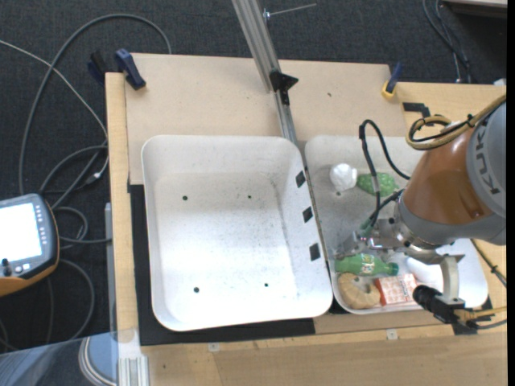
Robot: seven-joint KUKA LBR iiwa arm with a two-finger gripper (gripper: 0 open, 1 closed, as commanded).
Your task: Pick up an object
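while the grey arm with the orange band (447, 187) reaches into the right-hand shallow white bin (322, 155), its jaws (372, 244) sit low over a cluttered corner, and whether they are apart or together cannot be told from above. just below them lies the likeliest target, a green plastic bottle with a pale label (366, 264). it lies on its side, its long axis running roughly left to right across the bin, though which end is the neck is hard to make out. touching or nearly touching the bottle on its near side are a tan round biscuit-like piece (357, 290) and a red and white packet (397, 289). a white crumpled ball (343, 175) and a green leafy toy (378, 184) lie beyond the bottle. the risk is crowding: the jaws could nip two things, or the round bottle could roll away.
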